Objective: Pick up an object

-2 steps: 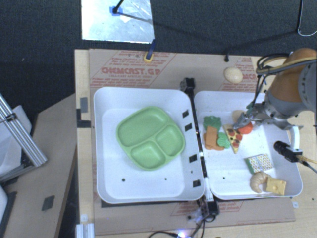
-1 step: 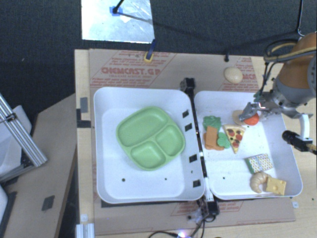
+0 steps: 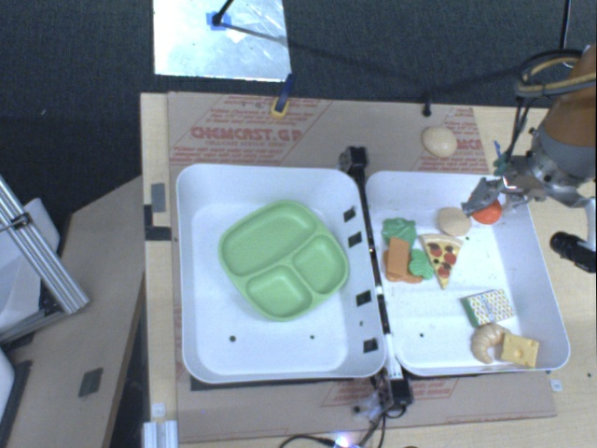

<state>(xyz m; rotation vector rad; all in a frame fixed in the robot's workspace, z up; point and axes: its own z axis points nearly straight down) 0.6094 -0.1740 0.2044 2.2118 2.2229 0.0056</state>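
Claw (image 3: 487, 202) sits over upper right of right bin (image 3: 536, 278), just above a red-orange tomato-like toy (image 3: 488, 216); can't tell its state. Same bin w/ beige bun (image 3: 454, 221), pizza slice (image 3: 441, 255), green and orange veg pieces (image 3: 404, 250), patterned packet (image 3: 489, 304), croissant (image 3: 486, 342), cheese wedge (image 3: 520, 349). Left bin (image 3: 201, 278) holds a smooth green 3-compartment plastic tray (image 3: 283, 259). Cardboard (image 3: 244, 129) on bench reads approx "CHEMCAST GP".
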